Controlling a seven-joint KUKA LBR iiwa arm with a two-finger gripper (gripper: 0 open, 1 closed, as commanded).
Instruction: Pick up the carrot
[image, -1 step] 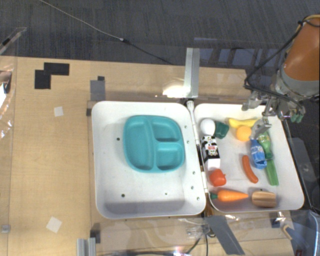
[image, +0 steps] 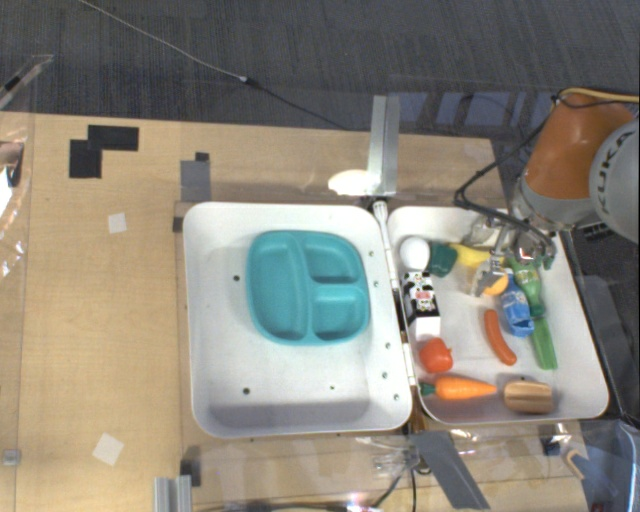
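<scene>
The orange carrot (image: 462, 388) lies flat along the front wall of the right bin (image: 590, 395), with its green end pointing left. My gripper (image: 497, 262) hangs over the back part of that bin, well behind the carrot, above a yellow piece (image: 490, 284) and a blue toy (image: 515, 312). Metal parts and cables crowd the gripper's tip. Nothing is visibly held in it.
A red tomato (image: 435, 354), a red sausage (image: 499, 337) and a brown bread roll (image: 528, 396) lie close around the carrot. Farther back are a green cucumber (image: 541, 325), a white egg (image: 413, 250) and a black-and-white carton (image: 424, 300). A teal divided plate (image: 305, 285) sits in the left bin (image: 215, 400).
</scene>
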